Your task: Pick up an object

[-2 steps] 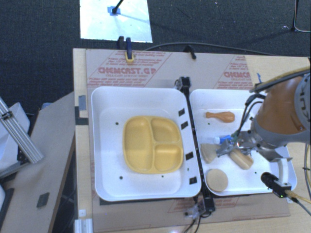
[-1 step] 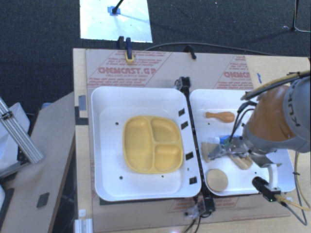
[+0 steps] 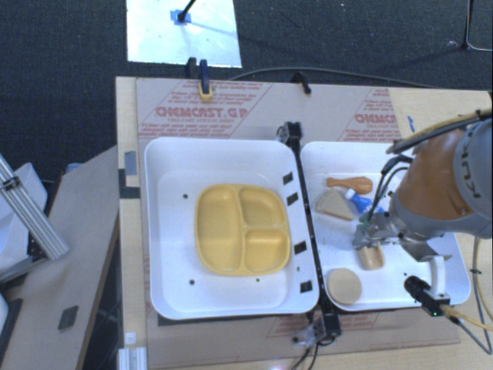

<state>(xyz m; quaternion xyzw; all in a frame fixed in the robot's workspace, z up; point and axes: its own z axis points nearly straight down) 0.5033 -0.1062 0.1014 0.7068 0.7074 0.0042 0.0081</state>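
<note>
My gripper (image 3: 369,241) hangs low in the right bin (image 3: 400,295), right above a small tan block (image 3: 371,257) that it touches or nearly touches. A round beige disc (image 3: 344,284) lies at the bin's front left. Further back lie a tan wedge (image 3: 334,204), an orange-brown drumstick shape (image 3: 350,183) and a blue and white item (image 3: 359,202). The arm's bulk hides the bin's right half.
In the left bin (image 3: 166,168) sits a yellow divided plate (image 3: 241,228). A black-clipped divider (image 3: 302,214) separates the two bins. A blue and yellow clamp (image 3: 203,79) stands at the bench's back edge.
</note>
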